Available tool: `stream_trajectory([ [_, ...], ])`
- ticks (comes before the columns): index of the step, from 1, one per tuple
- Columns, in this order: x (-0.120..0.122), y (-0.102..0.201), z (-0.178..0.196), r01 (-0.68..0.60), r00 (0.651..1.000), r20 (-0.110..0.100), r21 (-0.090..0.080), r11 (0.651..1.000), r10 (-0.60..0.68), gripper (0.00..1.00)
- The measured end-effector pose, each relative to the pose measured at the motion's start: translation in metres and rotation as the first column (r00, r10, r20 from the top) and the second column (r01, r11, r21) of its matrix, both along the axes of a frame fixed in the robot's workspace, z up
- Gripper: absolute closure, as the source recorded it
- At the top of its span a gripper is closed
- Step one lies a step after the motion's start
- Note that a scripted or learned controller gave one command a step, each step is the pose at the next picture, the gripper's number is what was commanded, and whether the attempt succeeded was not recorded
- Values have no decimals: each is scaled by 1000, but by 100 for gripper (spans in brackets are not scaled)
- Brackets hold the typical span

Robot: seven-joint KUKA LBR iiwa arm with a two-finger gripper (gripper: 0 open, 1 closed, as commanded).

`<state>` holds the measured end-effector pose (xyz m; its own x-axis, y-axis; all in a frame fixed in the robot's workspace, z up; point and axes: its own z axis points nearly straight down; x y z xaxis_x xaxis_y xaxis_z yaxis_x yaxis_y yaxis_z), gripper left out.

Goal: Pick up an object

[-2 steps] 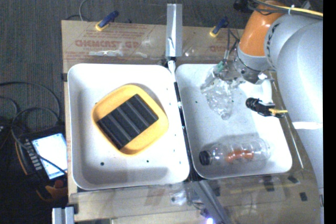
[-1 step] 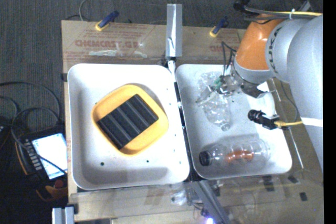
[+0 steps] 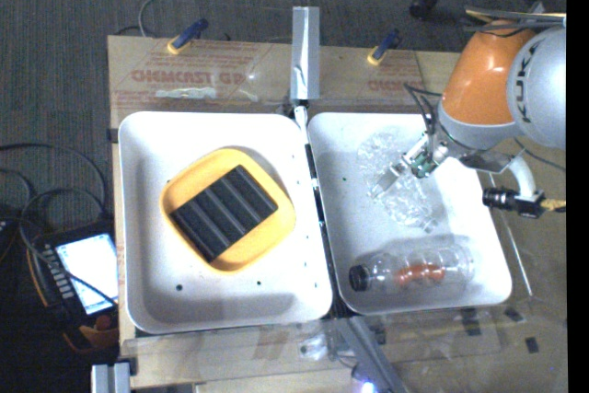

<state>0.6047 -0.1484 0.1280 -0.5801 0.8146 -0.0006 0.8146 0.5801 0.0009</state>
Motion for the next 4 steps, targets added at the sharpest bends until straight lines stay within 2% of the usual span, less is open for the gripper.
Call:
stream_trajectory([
  [1, -5, -17, -37, 24, 1000, 10, 0, 1000, -24, 0],
  [2, -4, -15, -28, 24, 1000, 12, 4, 1000, -24, 100],
  [3, 40, -72, -16, 282, 960, -1, 1, 960, -282, 100],
  [4, 56, -45, -39, 233, 973, 3, -7, 973, -233, 100],
])
